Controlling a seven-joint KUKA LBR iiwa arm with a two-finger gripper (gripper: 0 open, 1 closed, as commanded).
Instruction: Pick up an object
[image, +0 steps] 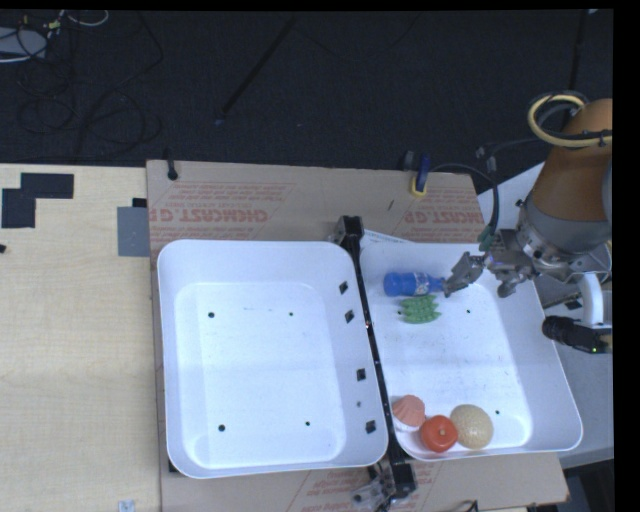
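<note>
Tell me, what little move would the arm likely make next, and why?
Probably a short drop and a nudge to the view's left, so the gripper comes over the blue object. The gripper hangs by that object's right end, with the green toy just below it. The other three things sit far off in the right bin's near corner. That is only my guess.

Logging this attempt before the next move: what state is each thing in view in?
gripper: over the right bin's far side, holding nothing
blue object: lying on its side
green object: lying beside the blue one
pink object, red ball, tan ball: clustered in the near corner
</note>
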